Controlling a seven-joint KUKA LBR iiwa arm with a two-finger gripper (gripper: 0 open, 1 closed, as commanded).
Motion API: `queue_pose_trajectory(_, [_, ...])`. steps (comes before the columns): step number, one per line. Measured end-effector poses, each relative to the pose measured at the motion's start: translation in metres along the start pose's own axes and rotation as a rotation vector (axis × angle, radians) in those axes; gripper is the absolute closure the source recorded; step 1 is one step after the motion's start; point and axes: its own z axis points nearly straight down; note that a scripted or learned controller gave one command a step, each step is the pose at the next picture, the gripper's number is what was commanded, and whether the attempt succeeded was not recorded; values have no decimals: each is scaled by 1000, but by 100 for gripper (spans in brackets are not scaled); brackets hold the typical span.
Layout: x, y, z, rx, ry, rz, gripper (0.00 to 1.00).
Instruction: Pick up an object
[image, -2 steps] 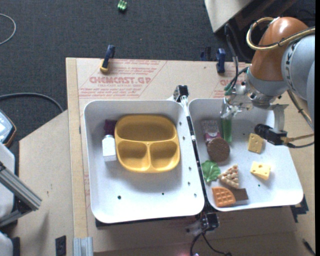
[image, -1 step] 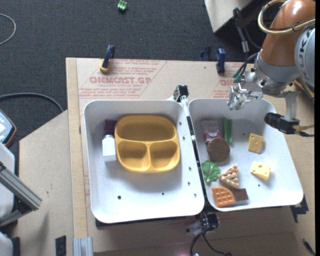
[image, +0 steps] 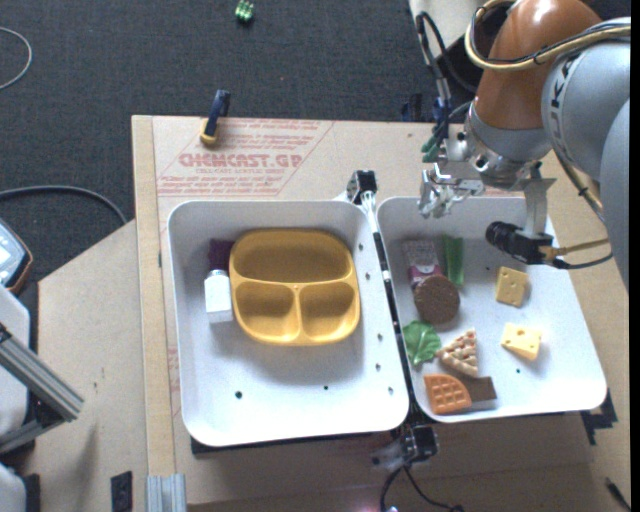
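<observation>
A robotics lab: a grey-and-orange industrial arm (image: 560, 90) upper right, loose cables (image: 60, 195) across dark carpet at left, two white bins (image: 190, 330) on a taped plywood bench (image: 150, 200).

Two white bins (image: 190, 300). One yellow divided tray (image: 295, 285). One small white bottle (image: 218, 297). Two cheese wedges (image: 512, 287). One round cookie (image: 437, 299). One waffle (image: 446, 394). One lettuce leaf (image: 421, 342).

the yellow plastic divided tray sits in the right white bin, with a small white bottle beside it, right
Not quite. The camera view shows the yellow plastic divided tray in the left white bin, not the right one. The small white bottle does sit beside it, against the tray's left edge.
</observation>
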Motion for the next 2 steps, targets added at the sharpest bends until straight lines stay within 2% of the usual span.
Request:
queue_pose_trajectory(1, [48,6,-20,-1,1,0,100])
queue_pose_trajectory(2, [64,11,-13,0,-1,3,100])
